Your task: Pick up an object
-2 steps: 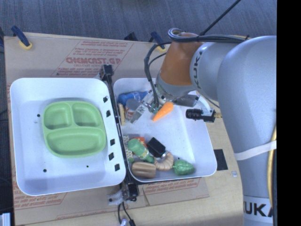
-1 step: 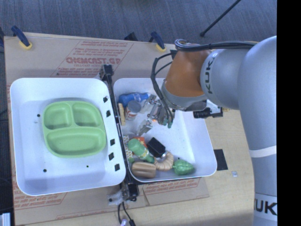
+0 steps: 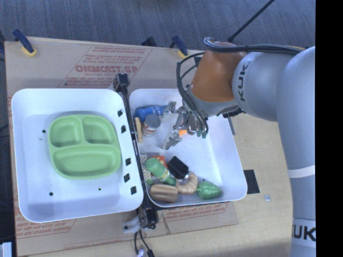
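Bins sat side by side on a cardboard-covered bench (image 3: 107, 63). The left bin (image 3: 21, 159) held a green tray (image 3: 84, 146) with three compartments, lying flat near the middle of the bin floor.

The right bin (image 3: 228, 165) held the loose objects. Along its near edge lay a cluster: a brown bread-like piece (image 3: 163, 193), a tan curved piece (image 3: 188, 184), a green leafy item (image 3: 209, 190), a black block (image 3: 178, 167) and a green and red item (image 3: 156, 167), all touching or just beside one another. At the far left of that bin lay a blue object (image 3: 147, 112) with a small can (image 3: 152, 123) just beside it, and a thin tan stick (image 3: 139, 128) lay along the left wall.

The arm (image 3: 268, 90) reached in from the right, its orange band (image 3: 213, 79) above the far part of the right bin. The gripper (image 3: 182, 130) hung over the middle of that bin, near the can and well apart from the near cluster. A small orange spot showed among the metal parts, possibly part of the tool itself. Whether the fingers were parted or closed could not be told from this view, and no object was seen between them.

Two blue clamps (image 3: 24, 42) (image 3: 178, 44) held the cardboard at the far edge.
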You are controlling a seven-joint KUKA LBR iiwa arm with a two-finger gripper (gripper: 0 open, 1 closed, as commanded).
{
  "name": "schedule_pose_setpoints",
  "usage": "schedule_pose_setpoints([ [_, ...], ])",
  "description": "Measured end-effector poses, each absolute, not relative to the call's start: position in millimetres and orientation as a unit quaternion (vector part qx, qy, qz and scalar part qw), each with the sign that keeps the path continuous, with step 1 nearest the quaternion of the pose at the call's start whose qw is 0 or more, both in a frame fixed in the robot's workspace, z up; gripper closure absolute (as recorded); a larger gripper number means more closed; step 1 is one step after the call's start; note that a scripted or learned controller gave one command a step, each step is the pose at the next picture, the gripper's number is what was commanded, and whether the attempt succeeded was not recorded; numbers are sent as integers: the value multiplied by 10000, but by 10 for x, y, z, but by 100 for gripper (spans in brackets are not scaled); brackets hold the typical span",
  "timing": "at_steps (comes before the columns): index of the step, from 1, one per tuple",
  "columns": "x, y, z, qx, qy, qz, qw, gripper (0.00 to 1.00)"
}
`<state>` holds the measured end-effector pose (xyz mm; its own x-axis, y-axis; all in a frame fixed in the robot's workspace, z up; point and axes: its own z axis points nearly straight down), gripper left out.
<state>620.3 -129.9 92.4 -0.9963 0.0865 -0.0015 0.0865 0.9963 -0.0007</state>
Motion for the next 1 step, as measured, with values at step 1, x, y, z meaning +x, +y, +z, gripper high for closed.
schedule_pose_setpoints([
  [1, 6306, -1168, 943, -927, 9957, -38, -11, 0],
])
